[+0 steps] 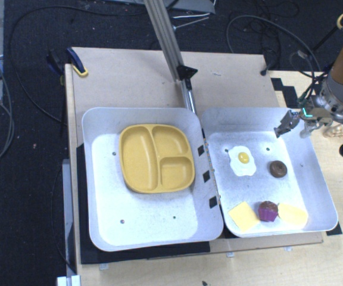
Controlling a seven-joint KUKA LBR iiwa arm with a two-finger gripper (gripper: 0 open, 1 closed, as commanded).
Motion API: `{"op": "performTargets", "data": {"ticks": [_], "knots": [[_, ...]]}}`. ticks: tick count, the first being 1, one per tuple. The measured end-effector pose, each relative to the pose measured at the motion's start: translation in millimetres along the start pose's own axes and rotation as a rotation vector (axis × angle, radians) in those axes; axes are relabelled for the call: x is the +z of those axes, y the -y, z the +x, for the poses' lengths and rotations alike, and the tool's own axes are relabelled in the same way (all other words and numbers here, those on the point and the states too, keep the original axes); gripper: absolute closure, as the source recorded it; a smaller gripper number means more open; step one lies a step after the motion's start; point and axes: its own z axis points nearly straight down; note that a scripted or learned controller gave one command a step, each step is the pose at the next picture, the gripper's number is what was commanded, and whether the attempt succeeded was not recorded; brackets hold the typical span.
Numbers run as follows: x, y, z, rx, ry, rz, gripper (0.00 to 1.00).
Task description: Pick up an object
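The right bin (314, 177) holds a toy fried egg (242, 160), a brown round piece (278, 169), a purple round piece (268, 211) and two pale yellow slices (243, 215) (293, 214) on either side of it. My gripper (296, 124) hangs over the bin's far right corner, above and to the right of the brown piece. Its fingers stand apart with nothing between them.
The left bin (100, 219) carries a yellow divided plate (157, 158). A slanted metal pole (168, 40) rises from the seam between the bins. Cables lie on the dark floor around the bench.
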Motion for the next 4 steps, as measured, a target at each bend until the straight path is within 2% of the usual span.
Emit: {"op": "performTargets", "data": {"ticks": [1, 2, 3, 4], "knots": [[-2.1, -1.2, 0.0, -0.001, 0.001, -0.005, 0.0], [51.9, -0.6, -10.1, 0.002, 0.001, -0.002, 0.0], [104.7, 7.8, -2.9, 0.001, -0.001, 0.0, 0.0], [137.5, 7.1, -2.7, 0.001, 0.001, -0.005, 0.0]]}}
